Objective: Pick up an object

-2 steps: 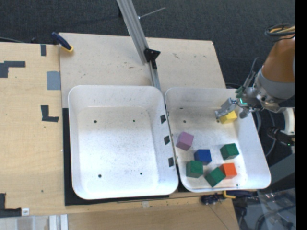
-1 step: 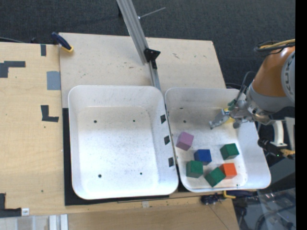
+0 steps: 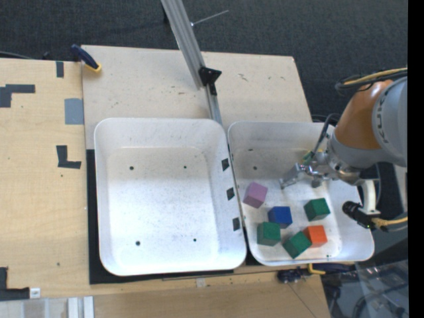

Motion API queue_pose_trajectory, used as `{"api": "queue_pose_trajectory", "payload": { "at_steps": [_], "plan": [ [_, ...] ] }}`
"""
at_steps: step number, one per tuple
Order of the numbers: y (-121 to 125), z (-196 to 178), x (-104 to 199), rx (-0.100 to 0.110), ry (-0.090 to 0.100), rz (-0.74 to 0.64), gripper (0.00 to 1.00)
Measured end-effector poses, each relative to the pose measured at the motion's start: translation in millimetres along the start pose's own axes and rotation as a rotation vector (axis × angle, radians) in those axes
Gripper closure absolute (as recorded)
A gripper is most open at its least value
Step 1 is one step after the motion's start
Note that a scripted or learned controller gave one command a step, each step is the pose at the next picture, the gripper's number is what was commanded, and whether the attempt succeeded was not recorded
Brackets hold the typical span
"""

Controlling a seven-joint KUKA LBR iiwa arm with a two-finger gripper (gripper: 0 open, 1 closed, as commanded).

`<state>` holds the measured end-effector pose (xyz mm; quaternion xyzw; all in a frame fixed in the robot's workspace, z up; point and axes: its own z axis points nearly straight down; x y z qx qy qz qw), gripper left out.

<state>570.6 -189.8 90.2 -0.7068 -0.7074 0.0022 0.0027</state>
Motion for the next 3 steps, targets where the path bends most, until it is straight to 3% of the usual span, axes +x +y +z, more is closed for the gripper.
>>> {"api": "queue_pose_trajectory", "payload": {
  "at_steps": [1, 3],
  "plan": [
    [1, -13, 0, -0.004, 0.0, -0.001, 1.0],
    [14, -121, 0, -0.012, -0.003, 0.0, 1.0]
  ]
}}
